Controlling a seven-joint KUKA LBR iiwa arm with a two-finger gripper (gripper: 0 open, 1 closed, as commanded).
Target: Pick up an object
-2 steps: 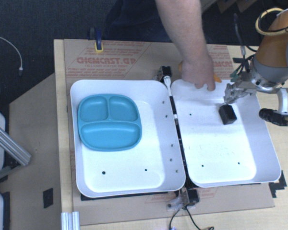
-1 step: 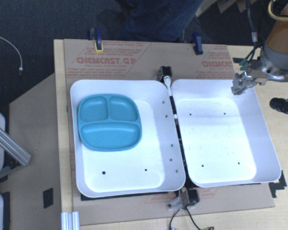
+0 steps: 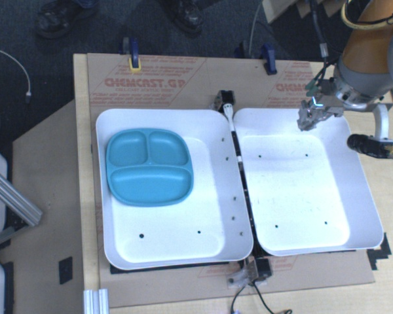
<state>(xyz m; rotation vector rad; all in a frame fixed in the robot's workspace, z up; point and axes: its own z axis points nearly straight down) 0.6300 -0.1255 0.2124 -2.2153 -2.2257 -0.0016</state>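
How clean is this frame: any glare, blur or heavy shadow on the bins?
Camera view: even, soft lighting; the white bins are bright, without harsh glare; the blue divided plate is sharp; faint shadow along the bin walls; the gripper looks slightly soft and small.

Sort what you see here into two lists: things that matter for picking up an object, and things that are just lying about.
Belongs to the job:
blue divided plate, in the left bin
gripper, over the right bin

Just lying about:
blue clamps
cardboard sheet
cables
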